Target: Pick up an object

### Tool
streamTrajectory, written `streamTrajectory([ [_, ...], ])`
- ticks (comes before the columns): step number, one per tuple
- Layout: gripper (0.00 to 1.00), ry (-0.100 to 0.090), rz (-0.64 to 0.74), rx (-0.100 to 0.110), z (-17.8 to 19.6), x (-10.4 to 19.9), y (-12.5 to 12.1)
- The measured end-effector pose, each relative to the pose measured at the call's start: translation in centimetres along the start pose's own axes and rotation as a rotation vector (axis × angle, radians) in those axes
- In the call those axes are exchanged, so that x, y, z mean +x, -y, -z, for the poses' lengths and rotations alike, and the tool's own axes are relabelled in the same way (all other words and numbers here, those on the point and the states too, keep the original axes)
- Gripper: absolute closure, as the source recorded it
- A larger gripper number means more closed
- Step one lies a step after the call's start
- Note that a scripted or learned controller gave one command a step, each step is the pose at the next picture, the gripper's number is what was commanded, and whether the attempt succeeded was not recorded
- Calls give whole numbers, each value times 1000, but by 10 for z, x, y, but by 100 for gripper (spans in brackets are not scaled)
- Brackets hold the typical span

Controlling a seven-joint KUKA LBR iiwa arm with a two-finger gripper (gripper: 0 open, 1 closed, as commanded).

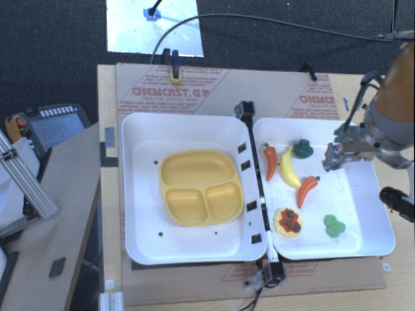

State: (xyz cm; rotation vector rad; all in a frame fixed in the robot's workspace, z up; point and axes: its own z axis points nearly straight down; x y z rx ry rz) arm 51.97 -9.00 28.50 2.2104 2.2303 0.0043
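Note:
The right bin [369, 238] holds several toy foods. A red chili [270, 162] lies at its left side, beside a yellow banana [289, 169]. A dark green vegetable [301, 149] sits at the back, an orange-red pepper [307, 190] in the middle. A small pizza piece [288, 222] and a light green piece [334, 226] lie near the front. My gripper [332, 158] hangs over the right part of this bin, to the right of the dark green vegetable and above the pepper, with nothing seen in it.
The left bin [139, 173] holds a yellow divided tray [198, 186]. A black divider with clips [254, 173] runs between the bins. A teach pendant [55, 129] and an aluminium bar [26, 180] lie on the side table at left.

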Motion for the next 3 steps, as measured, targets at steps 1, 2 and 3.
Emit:
streamTrajectory([
  [1,100,-2,2,1,-12,63,4],
  [2,100,-2,2,2,-31,120,10],
  [3,100,-2,1,2,-33,176,4],
])
